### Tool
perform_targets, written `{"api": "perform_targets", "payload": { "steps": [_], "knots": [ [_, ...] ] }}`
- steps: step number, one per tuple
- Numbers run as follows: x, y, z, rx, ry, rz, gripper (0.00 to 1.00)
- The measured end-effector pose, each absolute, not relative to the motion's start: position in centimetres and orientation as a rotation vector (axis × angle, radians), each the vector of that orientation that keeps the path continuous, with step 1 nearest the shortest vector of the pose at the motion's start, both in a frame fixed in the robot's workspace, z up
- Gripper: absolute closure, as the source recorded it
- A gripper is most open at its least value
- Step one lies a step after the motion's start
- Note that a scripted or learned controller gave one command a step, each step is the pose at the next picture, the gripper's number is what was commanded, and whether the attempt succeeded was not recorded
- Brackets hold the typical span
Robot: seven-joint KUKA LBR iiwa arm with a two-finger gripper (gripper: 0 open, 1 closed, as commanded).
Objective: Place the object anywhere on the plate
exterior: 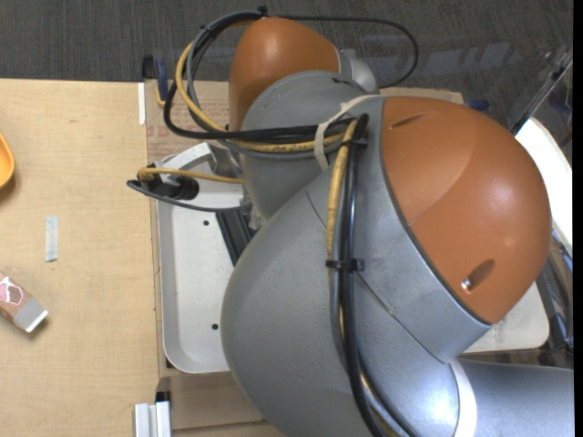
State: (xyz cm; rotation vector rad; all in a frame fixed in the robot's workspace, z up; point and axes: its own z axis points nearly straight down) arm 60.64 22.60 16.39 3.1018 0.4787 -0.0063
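Note:
My grey arm (364, 271), with its orange bands, bulks across the middle and right of the camera view and covers most of both bins. A white bin (187, 335) shows its left wall and a strip of bare floor to the left of the arm. The arm hides whatever lies further inside the bins. A black cable end (168, 188) on a yellow hose sticks out over the bin's upper left corner.
The wooden bench top (82, 153) stretches to the left of the bin. On it lie a small grey strip (51, 239) and a pink and white packet (20, 304). An orange rim (5, 164) pokes in at the left edge.

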Motion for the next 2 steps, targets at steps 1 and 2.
{"api": "perform_targets", "payload": {
  "steps": [1,2],
  "knots": [
    [55.5,22.6,11.9,3.113,0.396,-0.005,1.00],
    [63.3,22.6,11.4,3.110,0.437,-0.004,1.00]
  ]
}}
